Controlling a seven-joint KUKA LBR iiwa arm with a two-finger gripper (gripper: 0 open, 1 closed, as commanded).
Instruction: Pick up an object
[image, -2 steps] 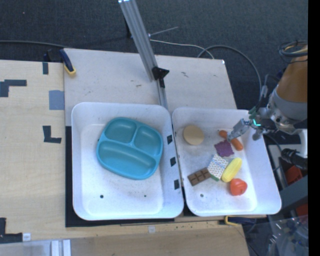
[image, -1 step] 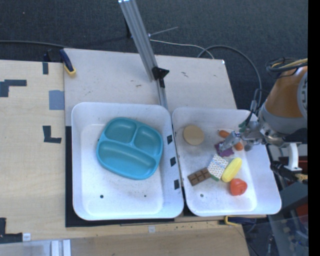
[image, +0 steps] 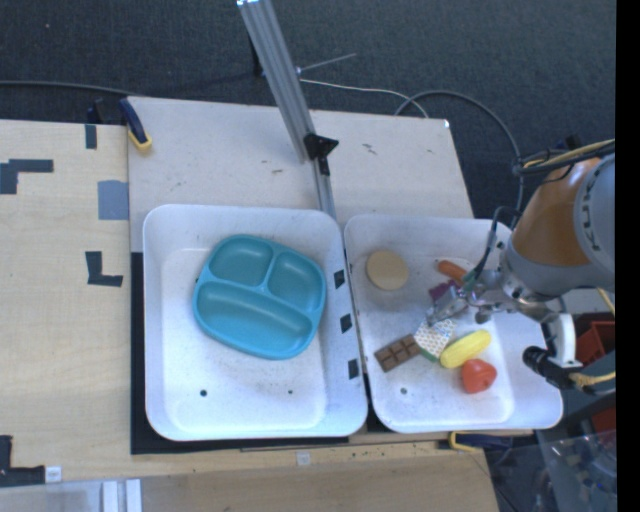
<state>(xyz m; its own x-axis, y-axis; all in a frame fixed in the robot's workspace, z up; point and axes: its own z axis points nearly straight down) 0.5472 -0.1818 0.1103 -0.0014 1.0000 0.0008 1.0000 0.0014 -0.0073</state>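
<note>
the gripper hovers over the waffle piece; cannot tell its state; that piece looks light and stiff, best pinched across its edges

- The left bin sits on the surface, touching the right bin along one side.
- A divided plate lies in the left bin.
- In the right bin, a round disc lies near the far-left corner.
- A chocolate bar lies nearer than the disc.
- Right of the chocolate bar lies a waffle piece, then a lemon.
- A tomato lies just nearer than the lemon.
- The end effector hangs above the waffle piece.
</note>
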